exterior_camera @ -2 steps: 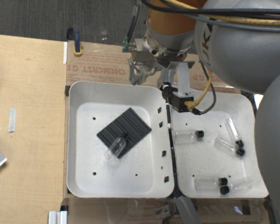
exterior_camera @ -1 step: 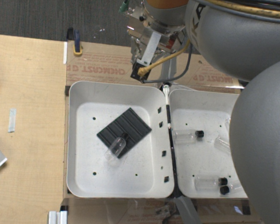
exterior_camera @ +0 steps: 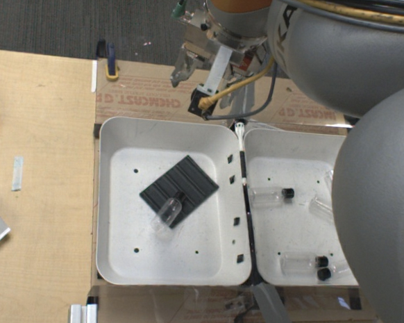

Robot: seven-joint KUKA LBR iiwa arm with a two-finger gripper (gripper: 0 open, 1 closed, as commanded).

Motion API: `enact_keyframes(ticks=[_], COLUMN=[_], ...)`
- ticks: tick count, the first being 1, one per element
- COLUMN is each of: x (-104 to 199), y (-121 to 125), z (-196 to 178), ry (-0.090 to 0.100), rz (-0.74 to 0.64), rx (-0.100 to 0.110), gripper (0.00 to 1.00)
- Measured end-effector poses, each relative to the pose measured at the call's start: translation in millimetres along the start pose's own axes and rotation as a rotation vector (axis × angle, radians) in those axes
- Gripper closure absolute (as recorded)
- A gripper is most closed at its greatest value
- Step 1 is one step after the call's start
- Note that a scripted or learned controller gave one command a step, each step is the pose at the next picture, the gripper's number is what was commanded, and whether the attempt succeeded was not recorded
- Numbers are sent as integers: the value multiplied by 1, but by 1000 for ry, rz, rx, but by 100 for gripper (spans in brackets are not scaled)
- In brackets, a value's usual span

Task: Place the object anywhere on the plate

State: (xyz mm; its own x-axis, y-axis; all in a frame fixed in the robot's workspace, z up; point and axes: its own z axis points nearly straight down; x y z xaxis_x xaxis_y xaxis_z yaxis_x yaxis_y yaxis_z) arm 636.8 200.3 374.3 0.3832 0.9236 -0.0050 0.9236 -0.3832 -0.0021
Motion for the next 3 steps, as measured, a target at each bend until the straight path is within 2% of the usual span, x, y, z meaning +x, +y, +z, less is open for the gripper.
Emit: enact_keyframes(ticks=[1, 2, 3], x=[-1, -52, -111], y=[1, -12, 14], z=[-7, -59, -66], ry=[-5, 1, 1], rz=[-1, 142, -295], rx=[2, 0, 0], gripper=[100, 100, 100])
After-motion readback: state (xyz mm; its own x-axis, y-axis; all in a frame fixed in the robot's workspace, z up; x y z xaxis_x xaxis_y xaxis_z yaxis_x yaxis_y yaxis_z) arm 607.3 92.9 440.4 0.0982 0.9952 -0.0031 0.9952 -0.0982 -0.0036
